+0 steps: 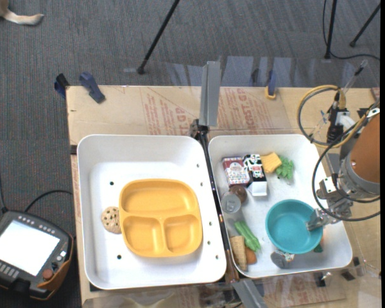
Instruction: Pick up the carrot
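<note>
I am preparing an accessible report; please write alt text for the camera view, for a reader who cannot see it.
The robot arm's gripper hangs over a teal bowl in the right bin, apart from the carrot that lies near that bin's front left corner beside other toy food. The left bin holds a yellow divided plate and a cookie.

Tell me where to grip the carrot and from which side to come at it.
Judging by this view, grip the carrot across its short orange body, coming straight down. It lies low near the right bin's front wall, wedged between the ice cream cone and green bean, so a sideways approach looks blocked.
</note>
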`<move>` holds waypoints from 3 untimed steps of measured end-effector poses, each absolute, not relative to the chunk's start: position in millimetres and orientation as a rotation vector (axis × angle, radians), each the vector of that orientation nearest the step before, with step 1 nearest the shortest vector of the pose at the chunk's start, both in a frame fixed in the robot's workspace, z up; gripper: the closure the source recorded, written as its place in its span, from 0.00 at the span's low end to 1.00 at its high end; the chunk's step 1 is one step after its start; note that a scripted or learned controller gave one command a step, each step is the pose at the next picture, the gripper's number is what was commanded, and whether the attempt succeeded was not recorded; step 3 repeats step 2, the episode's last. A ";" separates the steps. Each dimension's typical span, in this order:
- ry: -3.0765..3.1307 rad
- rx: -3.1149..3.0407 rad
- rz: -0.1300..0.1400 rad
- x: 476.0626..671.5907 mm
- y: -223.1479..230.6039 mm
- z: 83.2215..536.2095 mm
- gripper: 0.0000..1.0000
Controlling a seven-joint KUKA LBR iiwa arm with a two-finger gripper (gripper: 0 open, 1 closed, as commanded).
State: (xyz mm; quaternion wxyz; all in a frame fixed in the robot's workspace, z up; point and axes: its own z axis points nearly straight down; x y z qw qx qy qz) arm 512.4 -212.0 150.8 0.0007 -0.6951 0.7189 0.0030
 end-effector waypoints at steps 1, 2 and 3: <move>1.847 -2.536 0.010 497.3 -209.7 181.1 1.00; 1.525 -2.741 0.008 476.4 -203.8 236.5 1.00; 1.525 -2.741 0.008 476.4 -203.8 236.5 1.00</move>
